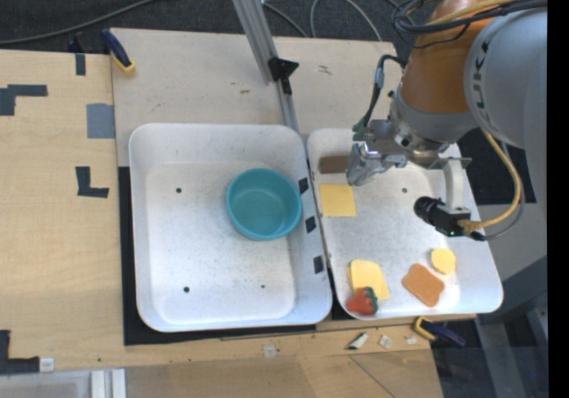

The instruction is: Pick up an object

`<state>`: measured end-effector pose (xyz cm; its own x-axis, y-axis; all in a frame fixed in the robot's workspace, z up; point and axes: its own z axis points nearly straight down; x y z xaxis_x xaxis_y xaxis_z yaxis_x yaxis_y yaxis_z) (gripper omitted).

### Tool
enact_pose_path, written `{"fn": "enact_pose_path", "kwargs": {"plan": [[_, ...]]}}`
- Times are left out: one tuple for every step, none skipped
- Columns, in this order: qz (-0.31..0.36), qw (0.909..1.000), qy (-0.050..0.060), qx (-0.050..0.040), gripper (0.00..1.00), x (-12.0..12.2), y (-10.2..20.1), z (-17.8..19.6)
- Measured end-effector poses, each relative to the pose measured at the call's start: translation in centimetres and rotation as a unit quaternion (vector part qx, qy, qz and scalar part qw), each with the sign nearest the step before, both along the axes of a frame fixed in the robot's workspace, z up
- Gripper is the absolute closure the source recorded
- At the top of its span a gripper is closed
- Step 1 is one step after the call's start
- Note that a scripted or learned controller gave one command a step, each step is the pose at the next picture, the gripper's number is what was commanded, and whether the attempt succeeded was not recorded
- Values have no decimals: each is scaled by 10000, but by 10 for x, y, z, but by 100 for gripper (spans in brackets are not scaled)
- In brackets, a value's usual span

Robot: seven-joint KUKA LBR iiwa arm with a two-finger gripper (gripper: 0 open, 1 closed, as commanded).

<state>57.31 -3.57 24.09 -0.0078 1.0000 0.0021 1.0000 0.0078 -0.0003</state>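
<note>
Looks like it's lining up: pincer [362, 171], can't tell if open, hovers by the right white bin's [476, 298] far-left corner, next drop onto the flat yellow square slice [338, 201].

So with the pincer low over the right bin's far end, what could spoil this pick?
1. The pincer hangs near the right bin's far-left wall, so it might clip the rim.
2. The nearest item, a flat yellow square, lies flush on the floor; the pincer may slide over it.
3. The remaining pieces, yellow block, red piece, orange slab, sit at the near end, out from under the pincer.
</note>
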Motion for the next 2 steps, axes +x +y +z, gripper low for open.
{"fn": "enact_pose_path", "kwargs": {"plan": [[1,10000,4,0,100,7,59,5],[-1,10000,11,-6,100,9,122,-9]]}}
